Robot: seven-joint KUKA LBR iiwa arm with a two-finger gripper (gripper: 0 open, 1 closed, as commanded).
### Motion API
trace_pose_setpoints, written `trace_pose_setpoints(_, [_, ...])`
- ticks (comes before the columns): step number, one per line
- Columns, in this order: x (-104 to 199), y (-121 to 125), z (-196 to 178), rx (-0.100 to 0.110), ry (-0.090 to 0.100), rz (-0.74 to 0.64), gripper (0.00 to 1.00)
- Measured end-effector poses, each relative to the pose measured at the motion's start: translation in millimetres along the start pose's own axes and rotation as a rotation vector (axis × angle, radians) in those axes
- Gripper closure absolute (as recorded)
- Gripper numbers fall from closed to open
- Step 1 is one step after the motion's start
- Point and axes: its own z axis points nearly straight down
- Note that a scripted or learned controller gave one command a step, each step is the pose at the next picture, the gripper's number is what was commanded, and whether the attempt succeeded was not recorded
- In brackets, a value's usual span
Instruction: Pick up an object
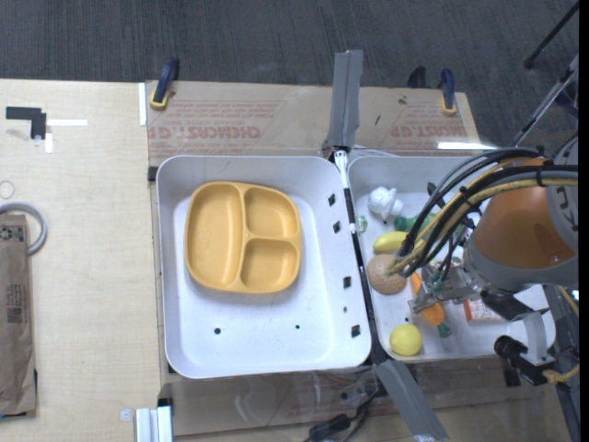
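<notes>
Gripper: low in right bin, under arm and cables; cannot tell its state.
Nearest item: orange piece just below; grip unconfirmed.
Others: brown ball left; lemon below-left; banana, white toy above-left.
Left bin: yellow divided plate.

Colours in the two bins
Yellow-orange divided plate in a white bin — yellow lemon, brown ball, orange carrot.

Robot lab workstation.
Cabled arm at 3 o'clock, clamped cardboard at 12, white bins on a desk, grey carpet.
</notes>
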Motion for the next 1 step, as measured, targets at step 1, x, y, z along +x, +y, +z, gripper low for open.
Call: trace_pose_setpoints(1, [70.0, 61.7, -94.3, -0.006, -0.005, -0.015, 1.00])
